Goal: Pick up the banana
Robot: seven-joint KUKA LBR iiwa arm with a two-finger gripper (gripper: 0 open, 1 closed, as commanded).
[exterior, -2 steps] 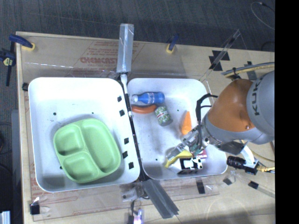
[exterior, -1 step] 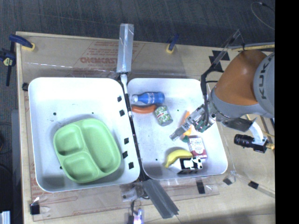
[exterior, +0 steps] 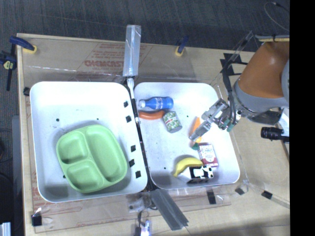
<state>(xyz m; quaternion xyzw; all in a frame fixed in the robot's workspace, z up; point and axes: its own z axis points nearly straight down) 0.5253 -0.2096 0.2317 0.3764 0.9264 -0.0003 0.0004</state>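
Note:
The yellow banana (exterior: 185,164) lies curved on the floor of the right bin (exterior: 162,149), near its front wall. A black-and-white toy (exterior: 202,173) touches its right end. My gripper (exterior: 203,124) hangs over the bin's right side, farther back than the banana and apart from it. It stands open, with its tips by an orange carrot (exterior: 195,125), and I see nothing held between them.
A red-and-white carton (exterior: 207,154) sits between the gripper and the banana. A blue bottle (exterior: 156,103), an orange piece (exterior: 151,115) and a green can (exterior: 172,122) lie at the bin's back left. A green divided tray (exterior: 91,158) rests in the left bin (exterior: 44,102).

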